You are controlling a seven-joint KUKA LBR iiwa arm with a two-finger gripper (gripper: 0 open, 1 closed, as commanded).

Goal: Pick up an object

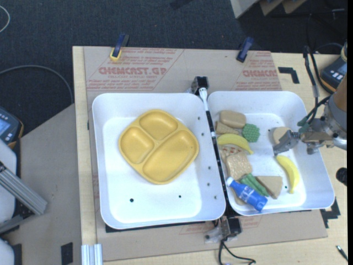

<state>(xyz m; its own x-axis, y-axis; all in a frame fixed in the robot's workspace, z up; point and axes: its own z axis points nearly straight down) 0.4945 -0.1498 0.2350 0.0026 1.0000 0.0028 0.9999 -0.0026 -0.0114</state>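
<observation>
The right bin (317, 173) holds several toy foods. Among them are a tan bread piece (232, 118), a green piece (251, 132), a yellow banana (234, 142) and a speckled cracker (238, 165). Green beans (255, 182), a blue bottle (248, 195), a tan wedge (272, 185), a second banana (290, 173) and a tan lump (279, 134) lie there too. My gripper (299, 144) hangs over the bin's right half, just above the second banana and beside the tan lump. It stands open, with nothing between the fingers.
A yellow divided plate (159, 146) lies in the left bin (110, 203). A black hinge strip (210, 137) separates the bins. Clamps (117, 47) sit at the board's far edge. Cables and a device (336, 73) are at the right.
</observation>
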